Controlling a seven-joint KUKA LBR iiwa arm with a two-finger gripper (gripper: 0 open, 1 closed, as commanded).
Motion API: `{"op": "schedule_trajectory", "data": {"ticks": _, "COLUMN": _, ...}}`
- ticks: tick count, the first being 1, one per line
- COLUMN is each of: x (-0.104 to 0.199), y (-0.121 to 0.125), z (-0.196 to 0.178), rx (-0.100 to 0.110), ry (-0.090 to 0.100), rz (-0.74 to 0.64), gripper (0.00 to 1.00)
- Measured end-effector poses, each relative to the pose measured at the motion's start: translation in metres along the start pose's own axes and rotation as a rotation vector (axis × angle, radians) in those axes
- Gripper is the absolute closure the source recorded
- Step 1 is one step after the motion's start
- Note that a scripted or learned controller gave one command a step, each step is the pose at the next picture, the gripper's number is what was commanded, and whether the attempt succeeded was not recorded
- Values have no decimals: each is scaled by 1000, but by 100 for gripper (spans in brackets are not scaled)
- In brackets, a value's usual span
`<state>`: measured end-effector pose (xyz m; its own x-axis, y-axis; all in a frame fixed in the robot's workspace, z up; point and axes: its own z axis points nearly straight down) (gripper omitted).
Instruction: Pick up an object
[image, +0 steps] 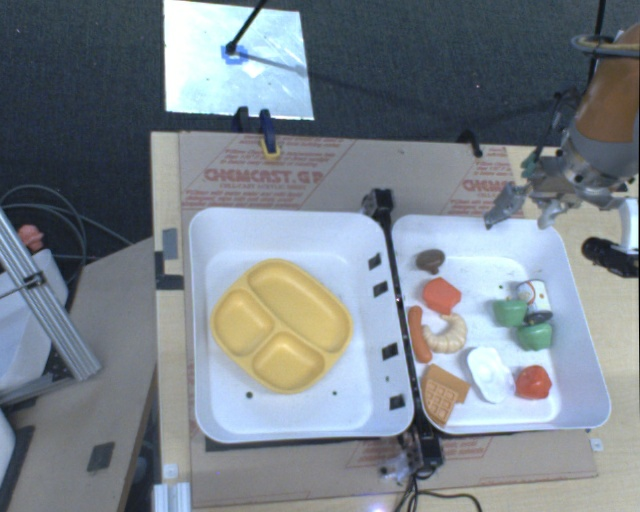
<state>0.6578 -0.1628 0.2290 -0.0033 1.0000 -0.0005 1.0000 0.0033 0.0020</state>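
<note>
The right bin (575, 300) holds several toy foods. Among them are a brown lump (430, 261), an orange-red piece (441, 296), a sausage (419, 334), a pale curled pastry (447, 333), a waffle (444, 392), a white oval (489, 373), a red tomato (533, 381) and two green pieces (510, 311) (535, 335). My gripper (522, 214) hangs over the bin's far rim, above and behind the objects. It is open, its two fingers spread apart with nothing between them.
The left bin (215, 250) carries a yellow divided plate (282, 324). A black divider (392, 300) runs between the bins. Beyond the bench lies a shiny sheet (238, 58). A metal frame (40, 310) and cables stand at the left.
</note>
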Motion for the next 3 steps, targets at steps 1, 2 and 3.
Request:
{"op": "schedule_trajectory", "data": {"ticks": 1, "x": 56, "y": -1, "z": 151, "rx": 4, "ry": 3, "rz": -5, "gripper": 0}}
{"op": "schedule_trajectory", "data": {"ticks": 2, "x": 63, "y": -76, "z": 145, "rx": 6, "ry": 1, "rz": 3, "gripper": 0}}
{"op": "schedule_trajectory", "data": {"ticks": 3, "x": 39, "y": -71, "z": 71, "rx": -7, "ry": -3, "rz": 3, "gripper": 0}}
